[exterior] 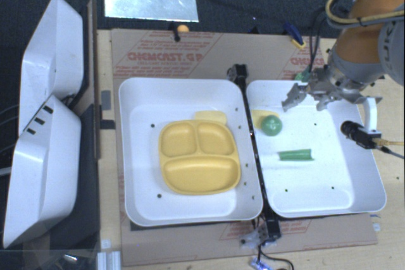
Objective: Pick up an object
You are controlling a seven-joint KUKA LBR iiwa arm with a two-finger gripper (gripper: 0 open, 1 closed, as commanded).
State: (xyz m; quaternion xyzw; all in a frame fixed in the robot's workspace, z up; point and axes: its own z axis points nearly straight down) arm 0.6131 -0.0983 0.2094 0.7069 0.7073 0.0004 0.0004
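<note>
In the right bin [354,193] lie a green ball [272,126], a pale yellow piece [260,116] just behind it, and a green stick [295,155] near the bin's middle. My gripper [308,98] hangs over the bin's far edge, to the right of and behind the ball, with its fingers spread apart and nothing between them. It stands well clear of all three objects.
The left bin [142,199] holds a yellow divided tray [199,156] with a pale yellow block [211,117] behind it. A black divider [252,136] separates the bins. A black cylinder [354,131] on the arm sticks out over the right bin's right side.
</note>
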